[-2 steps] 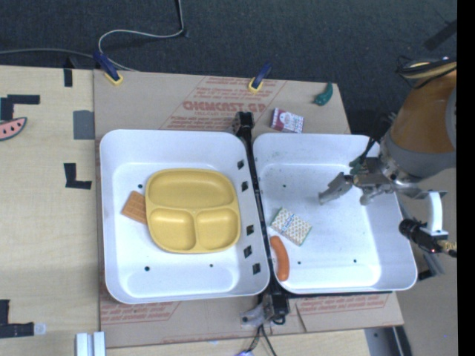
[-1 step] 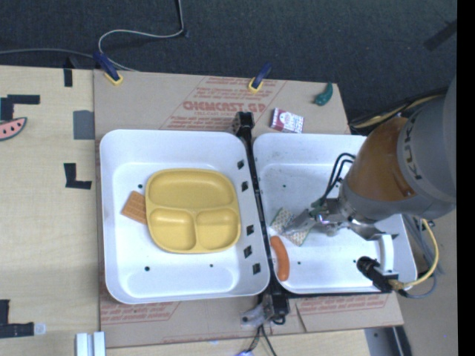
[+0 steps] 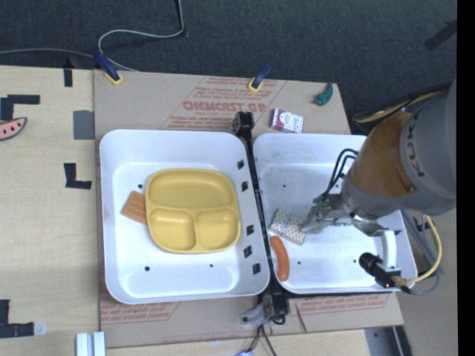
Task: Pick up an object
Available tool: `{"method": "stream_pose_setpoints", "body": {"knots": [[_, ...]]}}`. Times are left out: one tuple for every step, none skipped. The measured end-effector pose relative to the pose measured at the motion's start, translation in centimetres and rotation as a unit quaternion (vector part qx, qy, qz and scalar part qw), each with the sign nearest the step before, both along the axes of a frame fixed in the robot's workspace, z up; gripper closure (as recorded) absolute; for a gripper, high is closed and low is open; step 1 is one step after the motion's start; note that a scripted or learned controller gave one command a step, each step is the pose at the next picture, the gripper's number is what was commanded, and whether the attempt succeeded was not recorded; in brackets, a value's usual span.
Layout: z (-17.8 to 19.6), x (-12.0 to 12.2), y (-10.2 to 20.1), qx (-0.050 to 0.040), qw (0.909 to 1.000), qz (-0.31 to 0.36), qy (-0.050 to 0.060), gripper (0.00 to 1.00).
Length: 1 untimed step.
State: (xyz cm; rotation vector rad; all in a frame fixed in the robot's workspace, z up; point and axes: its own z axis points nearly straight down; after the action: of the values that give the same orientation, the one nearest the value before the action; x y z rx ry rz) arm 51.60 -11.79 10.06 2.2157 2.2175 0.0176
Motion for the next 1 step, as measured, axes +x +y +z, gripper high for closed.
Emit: {"method": "stream_pose_setpoints", "body": {"knots": [[-0.08,-0.07,0.01,0.0002,1.0000,0.000,0.001,0.00]]}}
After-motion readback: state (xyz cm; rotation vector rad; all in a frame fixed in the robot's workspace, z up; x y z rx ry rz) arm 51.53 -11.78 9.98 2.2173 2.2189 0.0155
